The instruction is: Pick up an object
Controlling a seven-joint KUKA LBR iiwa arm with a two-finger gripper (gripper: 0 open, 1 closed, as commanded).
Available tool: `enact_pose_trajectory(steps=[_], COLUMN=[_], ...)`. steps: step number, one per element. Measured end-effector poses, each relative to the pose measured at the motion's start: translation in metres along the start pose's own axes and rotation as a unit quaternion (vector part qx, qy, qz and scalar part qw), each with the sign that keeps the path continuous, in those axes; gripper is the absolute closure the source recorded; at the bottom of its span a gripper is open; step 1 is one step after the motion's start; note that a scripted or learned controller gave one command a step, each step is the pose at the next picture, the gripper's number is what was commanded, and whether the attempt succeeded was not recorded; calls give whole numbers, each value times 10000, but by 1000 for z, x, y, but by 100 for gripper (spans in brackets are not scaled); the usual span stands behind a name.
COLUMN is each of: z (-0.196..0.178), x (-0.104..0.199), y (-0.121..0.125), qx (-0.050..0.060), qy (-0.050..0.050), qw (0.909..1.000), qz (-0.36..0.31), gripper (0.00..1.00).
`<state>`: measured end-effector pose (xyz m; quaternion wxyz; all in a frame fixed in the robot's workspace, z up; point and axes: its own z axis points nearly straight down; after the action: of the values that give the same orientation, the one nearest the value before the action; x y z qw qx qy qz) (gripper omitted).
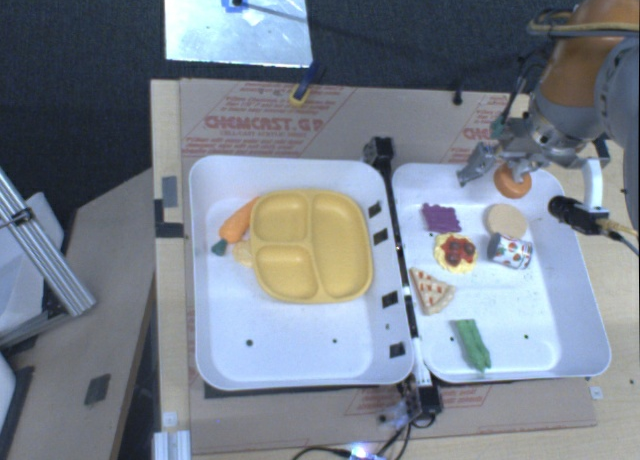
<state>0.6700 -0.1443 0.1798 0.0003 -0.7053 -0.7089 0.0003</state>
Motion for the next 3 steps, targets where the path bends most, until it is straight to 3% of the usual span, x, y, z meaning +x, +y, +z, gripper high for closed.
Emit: enact_pose_trajectory(steps=[1, 2, 3], z=[62, 76, 65], x=[3, 1, 0], y=[-1, -2, -2], qx=[13, 42, 32], qy=[0, -2, -15], qw=[10000, 10000, 10000], qz=[-1, 29, 16], gripper=[0, 0, 100])
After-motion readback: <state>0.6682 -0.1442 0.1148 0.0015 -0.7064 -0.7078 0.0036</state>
